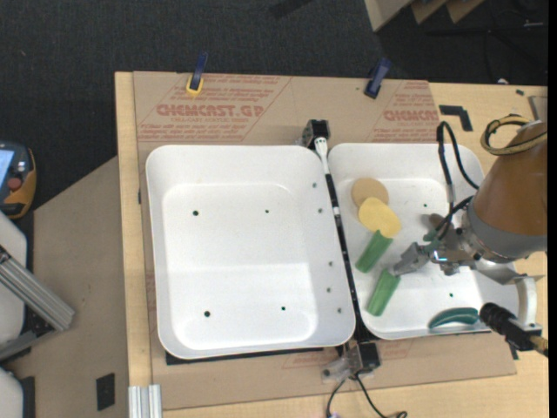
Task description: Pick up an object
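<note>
Two shallow white plastic bins sit side by side on a brown cardboard-covered bench (261, 103). The right-hand white bin (409, 165) serves as landmark; the left-hand white bin (235, 242) adjoins its left wall. Inside the right-hand bin, toward its left wall, lie a round tan disc (367, 190), a yellow rounded block (380, 217) overlapping the disc's lower edge, and two green cylindrical sticks: an upper stick (374, 252) just below the yellow block and a lower stick (382, 293) nearer the bin's front wall. A teal curved object (454, 319) rests near the bin's front right corner. The grey two-finger gripper (407, 263) hangs over the middle of the bin, its tip just above the lower stick's upper end; whether it is wide or narrow cannot be told, and no object is seen held.
</note>
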### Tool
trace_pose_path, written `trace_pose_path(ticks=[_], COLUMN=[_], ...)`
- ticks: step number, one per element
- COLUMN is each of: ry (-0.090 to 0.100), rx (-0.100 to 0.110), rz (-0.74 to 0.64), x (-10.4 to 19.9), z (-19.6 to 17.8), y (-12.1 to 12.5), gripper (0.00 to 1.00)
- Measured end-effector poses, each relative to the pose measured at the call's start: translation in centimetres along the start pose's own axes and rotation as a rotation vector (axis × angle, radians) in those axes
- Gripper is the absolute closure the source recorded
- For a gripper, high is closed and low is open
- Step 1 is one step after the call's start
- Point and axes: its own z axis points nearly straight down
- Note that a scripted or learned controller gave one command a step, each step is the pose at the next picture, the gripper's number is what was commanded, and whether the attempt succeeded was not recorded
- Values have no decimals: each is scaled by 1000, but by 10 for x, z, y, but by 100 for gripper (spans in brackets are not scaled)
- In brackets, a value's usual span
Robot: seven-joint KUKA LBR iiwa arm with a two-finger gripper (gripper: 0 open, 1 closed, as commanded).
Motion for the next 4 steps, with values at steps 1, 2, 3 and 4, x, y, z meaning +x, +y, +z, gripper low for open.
trace_pose_path(ticks=[1,2,3,4], ry=[-2,-4,-1,1], rx=[-6,-15,-10,-3], rz=[-1,-8,-5,-11], x=[0,13,34,100], z=[-9,-47,-128,-124], y=[3,80,9,2], gripper=[100,100,100,100])
